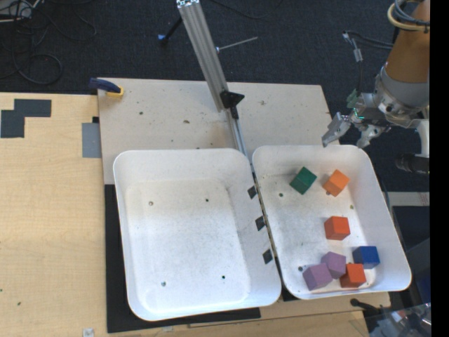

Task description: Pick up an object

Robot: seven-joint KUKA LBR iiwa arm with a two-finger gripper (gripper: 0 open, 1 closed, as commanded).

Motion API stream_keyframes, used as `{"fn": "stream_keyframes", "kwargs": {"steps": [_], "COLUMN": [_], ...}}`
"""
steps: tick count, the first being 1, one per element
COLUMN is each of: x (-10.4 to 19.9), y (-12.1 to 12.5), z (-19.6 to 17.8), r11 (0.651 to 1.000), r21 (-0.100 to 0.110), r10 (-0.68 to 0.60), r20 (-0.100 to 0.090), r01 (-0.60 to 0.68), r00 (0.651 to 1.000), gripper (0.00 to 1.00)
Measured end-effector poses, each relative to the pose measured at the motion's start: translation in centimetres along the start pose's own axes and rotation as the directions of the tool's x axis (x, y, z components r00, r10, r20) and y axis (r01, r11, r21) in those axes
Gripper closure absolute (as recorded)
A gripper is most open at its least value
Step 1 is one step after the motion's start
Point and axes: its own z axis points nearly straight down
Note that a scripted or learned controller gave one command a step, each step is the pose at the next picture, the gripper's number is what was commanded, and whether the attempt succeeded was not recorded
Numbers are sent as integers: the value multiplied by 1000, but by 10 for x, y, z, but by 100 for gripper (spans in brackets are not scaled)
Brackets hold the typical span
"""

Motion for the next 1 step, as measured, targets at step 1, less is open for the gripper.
{"fn": "stream_keyframes", "kwargs": {"steps": [1], "x": [0], "y": [0], "z": [0], "r11": [1000], "r21": [1], "r10": [-2], "r20": [0], "r01": [2], "r00": [1000], "gripper": [0]}}
